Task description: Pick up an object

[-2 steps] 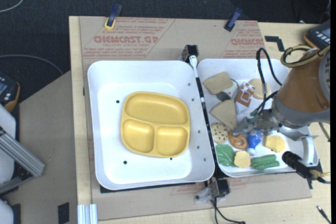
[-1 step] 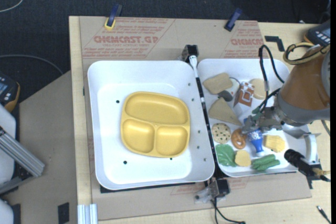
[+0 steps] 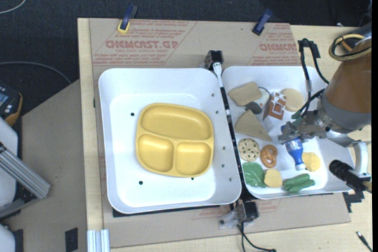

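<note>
The yellow three-compartment plastic tray (image 3: 175, 140) lies centred in the left white bin (image 3: 112, 127). The right white bin (image 3: 236, 77) holds toy food: a chocolate-chip cookie (image 3: 248, 150) at 8 o'clock, a green pea pod (image 3: 299, 183) at 5 o'clock. The pincer (image 3: 293, 134) sits at 3 o'clock, directly above a blue-and-white bottle (image 3: 296, 153); whether it is open or closed cannot be determined.
</note>
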Motion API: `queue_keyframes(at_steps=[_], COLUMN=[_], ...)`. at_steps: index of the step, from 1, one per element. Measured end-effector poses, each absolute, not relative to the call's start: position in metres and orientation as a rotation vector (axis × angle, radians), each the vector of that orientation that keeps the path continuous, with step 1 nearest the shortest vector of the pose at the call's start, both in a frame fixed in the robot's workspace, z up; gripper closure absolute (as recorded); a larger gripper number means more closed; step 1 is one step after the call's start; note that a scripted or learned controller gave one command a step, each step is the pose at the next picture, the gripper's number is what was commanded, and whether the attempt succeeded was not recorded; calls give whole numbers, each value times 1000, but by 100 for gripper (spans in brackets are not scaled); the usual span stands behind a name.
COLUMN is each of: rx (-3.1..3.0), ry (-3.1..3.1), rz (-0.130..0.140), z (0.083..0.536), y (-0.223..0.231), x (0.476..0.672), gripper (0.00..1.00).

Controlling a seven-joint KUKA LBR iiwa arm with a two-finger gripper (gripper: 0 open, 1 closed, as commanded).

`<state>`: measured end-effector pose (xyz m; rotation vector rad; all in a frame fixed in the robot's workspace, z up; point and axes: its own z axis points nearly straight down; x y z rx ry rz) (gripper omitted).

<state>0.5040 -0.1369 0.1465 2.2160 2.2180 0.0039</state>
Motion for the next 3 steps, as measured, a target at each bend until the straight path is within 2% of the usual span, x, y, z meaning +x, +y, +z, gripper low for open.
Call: queue_keyframes(at_steps=[2,3], rx=[2215,2213], ry=[2218,2225], rz=[4,5], z=[227,232], y=[-145,-102], x=[505,519], gripper=[100,100])
